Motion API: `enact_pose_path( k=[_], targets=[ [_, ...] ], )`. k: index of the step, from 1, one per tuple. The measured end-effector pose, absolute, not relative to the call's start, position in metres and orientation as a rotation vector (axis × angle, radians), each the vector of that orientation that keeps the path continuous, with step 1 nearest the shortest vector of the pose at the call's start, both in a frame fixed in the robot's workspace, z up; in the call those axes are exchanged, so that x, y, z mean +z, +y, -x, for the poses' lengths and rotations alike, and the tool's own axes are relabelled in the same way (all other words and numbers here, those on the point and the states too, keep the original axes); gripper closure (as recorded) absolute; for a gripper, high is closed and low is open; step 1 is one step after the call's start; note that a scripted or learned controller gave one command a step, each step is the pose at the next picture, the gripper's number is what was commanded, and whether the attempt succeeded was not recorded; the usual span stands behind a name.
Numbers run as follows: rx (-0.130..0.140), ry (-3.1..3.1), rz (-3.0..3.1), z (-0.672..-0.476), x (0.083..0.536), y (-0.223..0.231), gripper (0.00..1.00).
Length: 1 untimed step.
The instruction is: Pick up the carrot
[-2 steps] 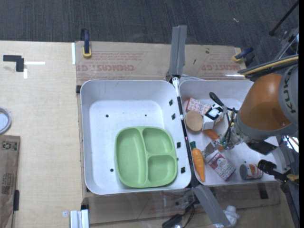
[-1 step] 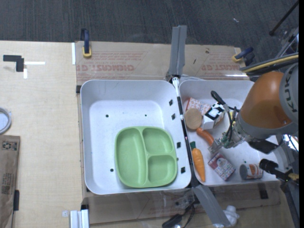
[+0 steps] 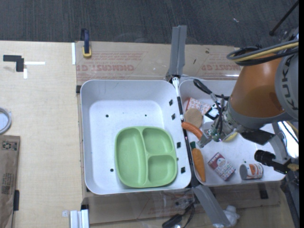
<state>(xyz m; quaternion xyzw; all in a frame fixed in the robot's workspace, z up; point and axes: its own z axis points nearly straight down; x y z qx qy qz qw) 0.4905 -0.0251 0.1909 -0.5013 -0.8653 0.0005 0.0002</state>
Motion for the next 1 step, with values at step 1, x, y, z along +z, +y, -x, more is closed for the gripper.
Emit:
enact_pose_path(
  k=[1],
  targets=[
    [0.002, -2.616, 1.741, -0.4783, 0.2298, 0.0557, 1.00]
  ],
)
